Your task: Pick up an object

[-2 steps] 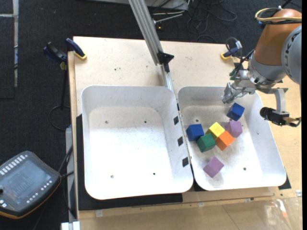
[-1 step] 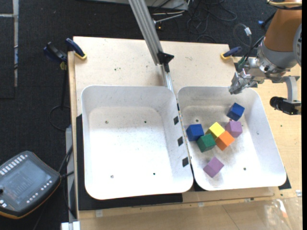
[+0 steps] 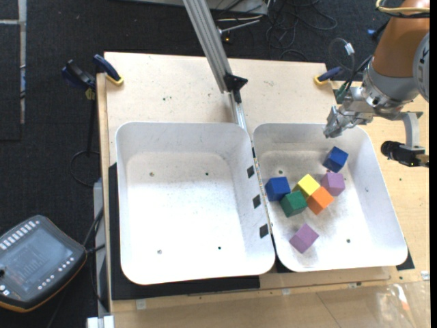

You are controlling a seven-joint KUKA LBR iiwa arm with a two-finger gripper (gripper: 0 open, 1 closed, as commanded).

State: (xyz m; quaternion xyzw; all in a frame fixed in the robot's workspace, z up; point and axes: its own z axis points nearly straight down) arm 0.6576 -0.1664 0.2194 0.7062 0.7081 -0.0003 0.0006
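Seven foam blocks lay in the right bin (image 3: 386,207), and the left bin (image 3: 177,183) beside it on the bench (image 3: 287,94) held none. Five of them sat bunched near the middle of the right bin's floor: a blue block (image 3: 277,188) toward the wall shared with the left bin, a green block (image 3: 294,202) touching it on the near side, a yellow block (image 3: 308,184) and an orange block (image 3: 319,199) pressed in next, and a lilac block (image 3: 333,182) on the cluster's far right. So tight a huddle left little free room around any one face, which probably made those five awkward to grasp. A purple block (image 3: 304,238) lay apart toward the bin's near edge, with bare floor on every side. A second blue block (image 3: 335,159) stood alone toward the far right corner, just off the cluster.

The gripper (image 3: 338,126) hung over that far right corner, tilted down and inward from the arm's side, just beyond the second blue block. That block seemed the likeliest target, being loose and nearest. Whether the gripper was open or closed could not be told at this angle, and nothing could be seen in its hold. Every block rested on the bin floor, so the pick was not yet made
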